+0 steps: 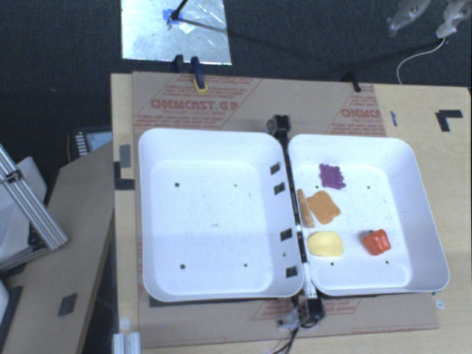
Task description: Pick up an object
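The claw (pixel 431 9) hangs at the top right corner of the view, above the dark floor and well apart from the counter (pixel 413 102). Its two pale fingers (pixel 407 9) stand spread with a clear gap between them, and nothing sits in that gap.

All the loose things lie in the right bin (pixel 413 161); the places below are given from the divider (pixel 291 205) where the two bins meet. A tan stick (pixel 302 206) lies just beside the divider, its long axis running parallel to it, up and down the view. Touching the stick's far side is an orange flat piece (pixel 323 206), slightly tilted, with its longer side running from upper left to lower right. Above these, farther from the divider, sits a purple grape cluster (pixel 332 175), its length roughly up and down the view. Below the orange piece, near the divider, lies a yellow rounded object (pixel 325 244), its long axis across the view. A red pepper-like object (pixel 377 242) rests farthest from the divider, level with the yellow one and apart from it; its pointing cannot be told.

The left bin (pixel 147 198) lies on the divider's other side. A silver sheet (pixel 175 21) lies on the floor beyond the counter.
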You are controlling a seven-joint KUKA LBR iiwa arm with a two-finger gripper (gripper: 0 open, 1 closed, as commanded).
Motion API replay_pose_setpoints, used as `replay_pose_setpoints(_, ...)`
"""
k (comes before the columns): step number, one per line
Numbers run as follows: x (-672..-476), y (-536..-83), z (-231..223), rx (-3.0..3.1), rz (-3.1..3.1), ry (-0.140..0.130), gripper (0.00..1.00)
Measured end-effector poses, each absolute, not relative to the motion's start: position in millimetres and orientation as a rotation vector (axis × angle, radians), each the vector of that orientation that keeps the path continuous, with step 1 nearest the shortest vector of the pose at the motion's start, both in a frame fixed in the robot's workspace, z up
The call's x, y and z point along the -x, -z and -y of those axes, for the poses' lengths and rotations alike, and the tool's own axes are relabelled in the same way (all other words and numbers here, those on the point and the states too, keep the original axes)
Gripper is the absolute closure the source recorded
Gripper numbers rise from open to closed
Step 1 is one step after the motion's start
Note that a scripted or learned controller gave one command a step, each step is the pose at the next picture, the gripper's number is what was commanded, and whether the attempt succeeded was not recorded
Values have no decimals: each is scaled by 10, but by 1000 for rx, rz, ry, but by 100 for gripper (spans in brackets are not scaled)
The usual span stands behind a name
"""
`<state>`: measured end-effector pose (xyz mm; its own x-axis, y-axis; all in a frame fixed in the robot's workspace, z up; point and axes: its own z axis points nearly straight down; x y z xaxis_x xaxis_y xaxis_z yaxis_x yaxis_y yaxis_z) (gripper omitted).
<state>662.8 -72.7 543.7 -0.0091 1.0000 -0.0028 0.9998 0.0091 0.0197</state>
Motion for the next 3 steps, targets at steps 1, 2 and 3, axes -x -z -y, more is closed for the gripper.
replay_pose_setpoints(1,-6613,-5474,745,-2206,-2227,-7,100)
replay_pose_setpoints(2,-6559,-5343,-114,-2208,-2236,-4,100)
replay_pose_setpoints(3,-5878,-5359,-764,-2209,-2235,-5,100)
